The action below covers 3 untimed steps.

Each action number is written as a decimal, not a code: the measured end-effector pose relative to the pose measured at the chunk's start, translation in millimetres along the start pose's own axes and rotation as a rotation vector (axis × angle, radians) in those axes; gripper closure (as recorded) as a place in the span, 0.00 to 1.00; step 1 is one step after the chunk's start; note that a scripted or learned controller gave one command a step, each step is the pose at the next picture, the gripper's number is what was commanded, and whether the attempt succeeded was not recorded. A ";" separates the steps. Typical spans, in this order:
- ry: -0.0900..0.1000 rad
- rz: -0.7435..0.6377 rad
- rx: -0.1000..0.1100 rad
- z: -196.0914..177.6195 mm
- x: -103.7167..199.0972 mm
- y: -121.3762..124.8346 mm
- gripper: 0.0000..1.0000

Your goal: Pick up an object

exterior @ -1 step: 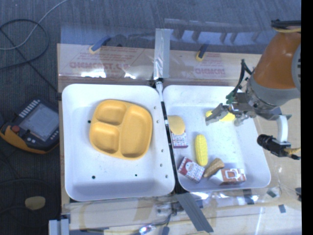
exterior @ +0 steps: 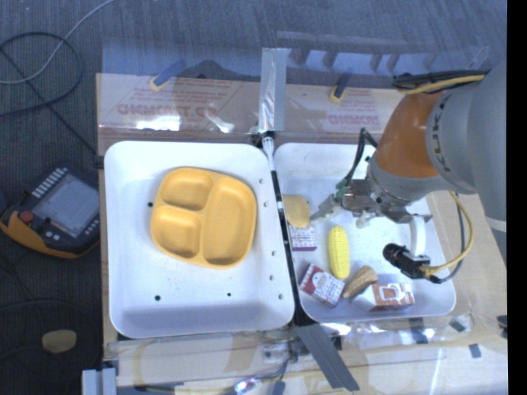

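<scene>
I hover my gripper [exterior: 350,208] over the right white bin [exterior: 440,303], just beyond the yellow plastic corn cob [exterior: 338,252]; whether my hand is clenched I cannot tell. Packets crowd the cob, so I risk nudging it aside or pinching a neighbour.

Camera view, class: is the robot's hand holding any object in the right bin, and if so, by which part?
It cannot be told. The hand sits low over the right bin, above the corn cob, but nothing shows gripped in it.

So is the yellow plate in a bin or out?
In. The yellow plate lies flat inside the left bin, white floor showing all around it.
</scene>
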<state>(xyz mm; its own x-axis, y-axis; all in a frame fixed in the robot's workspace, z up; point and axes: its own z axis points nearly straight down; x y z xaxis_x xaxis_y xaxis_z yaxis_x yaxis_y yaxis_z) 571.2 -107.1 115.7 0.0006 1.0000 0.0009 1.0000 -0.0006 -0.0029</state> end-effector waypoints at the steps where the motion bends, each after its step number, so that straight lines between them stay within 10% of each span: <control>1: -0.007 -0.021 -0.019 25.1 -9.2 -27.9 0.00; 2: -0.002 -0.023 -0.019 15.5 -7.4 -26.8 1.00; 3: -0.002 0.084 0.000 -67.2 47.7 -5.3 1.00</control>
